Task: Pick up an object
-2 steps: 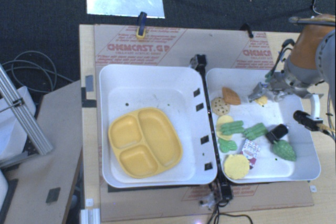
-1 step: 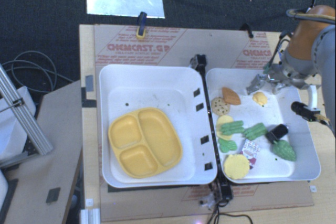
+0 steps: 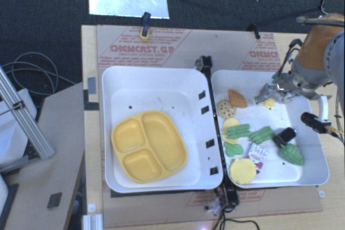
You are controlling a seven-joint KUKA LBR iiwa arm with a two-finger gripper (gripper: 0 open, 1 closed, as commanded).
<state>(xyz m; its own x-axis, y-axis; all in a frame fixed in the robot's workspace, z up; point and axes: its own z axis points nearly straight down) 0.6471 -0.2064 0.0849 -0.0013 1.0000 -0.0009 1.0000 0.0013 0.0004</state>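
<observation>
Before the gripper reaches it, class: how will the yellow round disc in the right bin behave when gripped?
The yellow disc lies flat and thin, so fingers will probably struggle to get under it. It looks like a light plastic toy, likely stiff. Pushed, it would probably slide, not roll.

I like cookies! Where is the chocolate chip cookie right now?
The cookie lies in the right bin, close to its left wall, just below-left of the orange bread piece and above the green veggies.

Grey rounded arm casing (image 3: 337,56), smooth and matte, with a broad orange band (image 3: 317,46) wrapped just above the wrist. Thin dark cables (image 3: 287,62) looped along the wrist's side, above the claw. Small metallic silver claw (image 3: 269,95), angular, with dark fittings where it meets the wrist.
</observation>
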